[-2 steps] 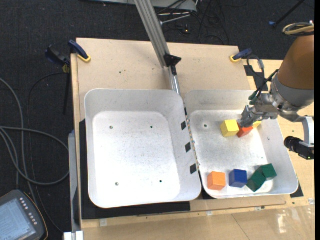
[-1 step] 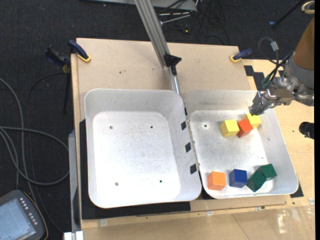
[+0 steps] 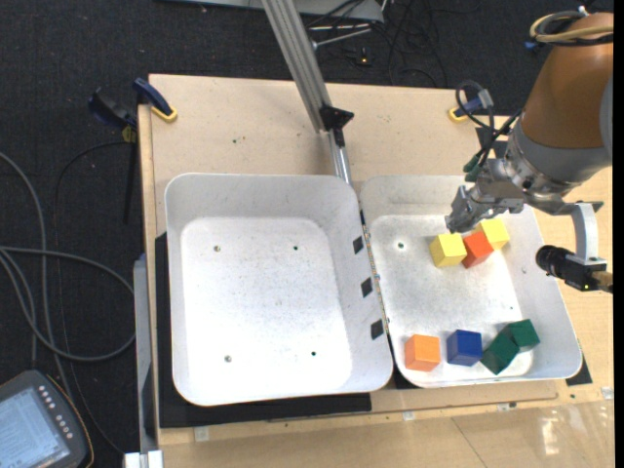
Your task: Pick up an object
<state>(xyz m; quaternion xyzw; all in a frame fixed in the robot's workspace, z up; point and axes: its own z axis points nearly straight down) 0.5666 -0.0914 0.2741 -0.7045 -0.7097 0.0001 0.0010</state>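
Nearest me, along the near edge of the right bin (image 3: 546,291), I see an orange cube (image 3: 422,352), a blue cube (image 3: 465,347) and two green blocks (image 3: 509,345) in a row. Farther back in that bin a yellow cube (image 3: 448,250), a red-orange block (image 3: 478,248) and a second yellow cube (image 3: 495,233) sit touching. My gripper (image 3: 466,213) hangs right over them, though whether it is spread or clenched I cannot tell; the left bin (image 3: 195,203) lies beside it.
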